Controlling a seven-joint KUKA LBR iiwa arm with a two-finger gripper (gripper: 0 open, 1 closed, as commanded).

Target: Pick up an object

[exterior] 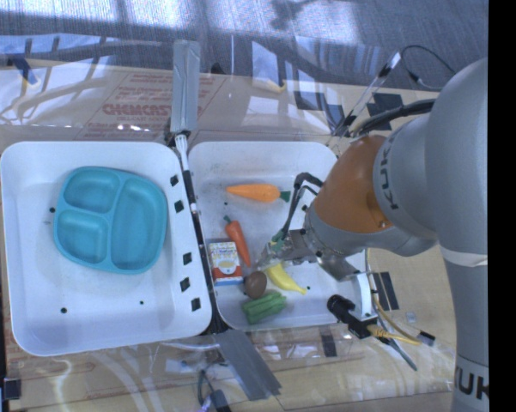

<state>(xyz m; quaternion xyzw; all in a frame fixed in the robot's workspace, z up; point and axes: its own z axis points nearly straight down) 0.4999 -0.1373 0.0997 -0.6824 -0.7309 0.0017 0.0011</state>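
Note:
The right bin holds a large orange carrot near its back. A smaller carrot lies in the middle, next to a small orange-and-white box. A brown round piece, a yellow banana-like piece and a green vegetable lie near the front wall. My gripper hangs low over the bin, just above the yellow piece and right of the small carrot. The wrist hides most of it.
The left bin holds a teal divided plate. A grey bar stands behind the wall between the bins. The arm's orange band and grey body cover the right bin's right side. Cables lie at the front right.

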